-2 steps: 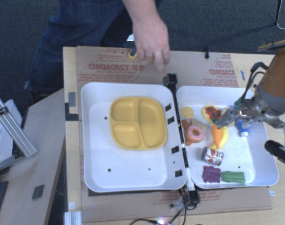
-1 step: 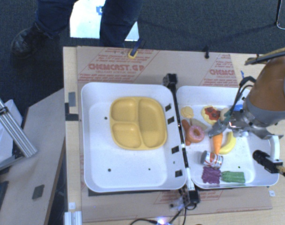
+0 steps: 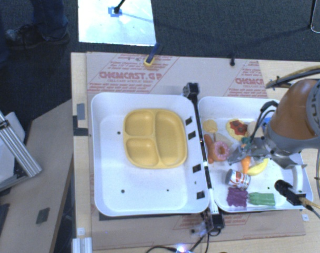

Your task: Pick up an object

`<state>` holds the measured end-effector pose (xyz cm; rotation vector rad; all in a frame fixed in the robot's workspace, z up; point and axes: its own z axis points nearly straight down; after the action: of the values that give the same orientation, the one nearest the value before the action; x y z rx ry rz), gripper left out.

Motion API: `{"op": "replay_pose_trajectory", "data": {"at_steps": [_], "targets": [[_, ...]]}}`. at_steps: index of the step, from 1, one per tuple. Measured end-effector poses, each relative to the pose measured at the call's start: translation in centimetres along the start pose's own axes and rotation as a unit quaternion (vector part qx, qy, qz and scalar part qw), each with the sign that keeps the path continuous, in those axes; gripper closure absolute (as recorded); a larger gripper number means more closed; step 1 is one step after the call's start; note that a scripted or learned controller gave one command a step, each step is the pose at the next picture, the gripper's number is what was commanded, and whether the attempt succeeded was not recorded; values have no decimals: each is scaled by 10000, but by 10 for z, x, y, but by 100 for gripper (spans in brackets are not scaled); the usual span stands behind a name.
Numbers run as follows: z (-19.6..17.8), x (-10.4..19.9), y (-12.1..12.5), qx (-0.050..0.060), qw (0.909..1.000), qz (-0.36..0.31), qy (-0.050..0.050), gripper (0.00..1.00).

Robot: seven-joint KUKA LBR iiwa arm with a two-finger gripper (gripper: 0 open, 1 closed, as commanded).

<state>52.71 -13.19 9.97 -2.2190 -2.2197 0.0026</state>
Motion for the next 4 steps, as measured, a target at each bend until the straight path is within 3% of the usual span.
{"op": "replay_pose_trajectory", "data": {"at_steps": [1,2,3,4], "targets": [[16,0,1,-17,10000,-4,-3,0],[5,0,1,-29,10000,-4,-3,100],[-53,-3,12,-53,10000,-17,-14,100],[-99,-7,7,-46,10000,-15,-12,100]]}}
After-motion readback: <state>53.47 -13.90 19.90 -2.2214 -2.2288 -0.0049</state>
